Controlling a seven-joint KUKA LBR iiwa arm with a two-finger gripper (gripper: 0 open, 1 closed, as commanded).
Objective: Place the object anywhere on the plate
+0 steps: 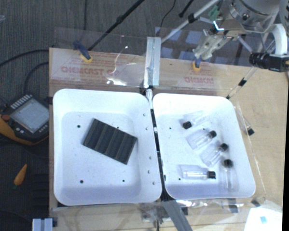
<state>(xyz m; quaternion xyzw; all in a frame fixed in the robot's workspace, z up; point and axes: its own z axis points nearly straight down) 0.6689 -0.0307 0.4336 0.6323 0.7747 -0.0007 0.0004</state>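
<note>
The gripper [204, 52] hangs at the upper right of the frame, above the bench's far edge and beyond the right bin [240, 123]; whether it is open or closed cannot be told. Several clear bottles [197, 174] with black caps lie below it in that bin, at mixed angles. The dark ridged plate [109, 140] lies in the left bin [62, 113], lower left of the gripper.

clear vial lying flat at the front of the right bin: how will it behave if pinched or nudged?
The clear vial is probably light and slippery, being small and transparent. Lying on its side, it may roll when nudged. The gripper hangs above the bins' far edge.
</note>
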